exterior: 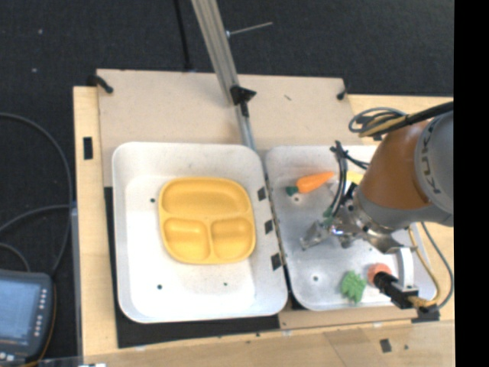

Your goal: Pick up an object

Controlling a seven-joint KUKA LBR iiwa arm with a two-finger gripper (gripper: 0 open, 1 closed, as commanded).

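Grey arm [447,167] — broad orange band [393,170], black cables, metallic gripper [325,232].

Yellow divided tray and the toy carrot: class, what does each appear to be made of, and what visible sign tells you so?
Yellow divided tray: probably moulded plastic, smooth with a slight sheen, given its uniform colour and rounded compartments. Toy carrot: likely plastic or rubber, evenly orange with a green tip; too small to tell which.

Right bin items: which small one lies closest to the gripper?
The green piece, at the bin's near edge, lies a little closer to the gripper than the orange carrot by the far wall; the red piece sits under the arm.
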